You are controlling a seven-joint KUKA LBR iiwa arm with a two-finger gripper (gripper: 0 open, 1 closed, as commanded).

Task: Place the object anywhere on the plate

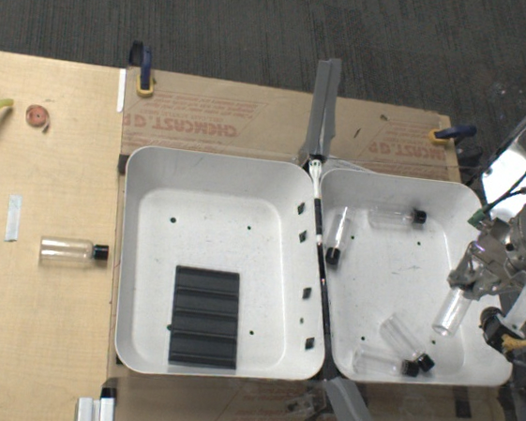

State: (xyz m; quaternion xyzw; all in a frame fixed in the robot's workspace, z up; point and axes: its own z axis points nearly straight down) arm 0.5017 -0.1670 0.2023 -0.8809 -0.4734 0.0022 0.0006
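Jaws clamp clear bottle (449, 312) over right bin (398, 267)

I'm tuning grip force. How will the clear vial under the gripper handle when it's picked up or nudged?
The vial looks clear and smooth, so probably slippery. Its round body, like the vials lying flat in the right bin, would likely roll once set down. It looks hollow, so probably light.

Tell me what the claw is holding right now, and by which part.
The claw holds a clear vial by its upper end; the vial hangs below it over the right bin.
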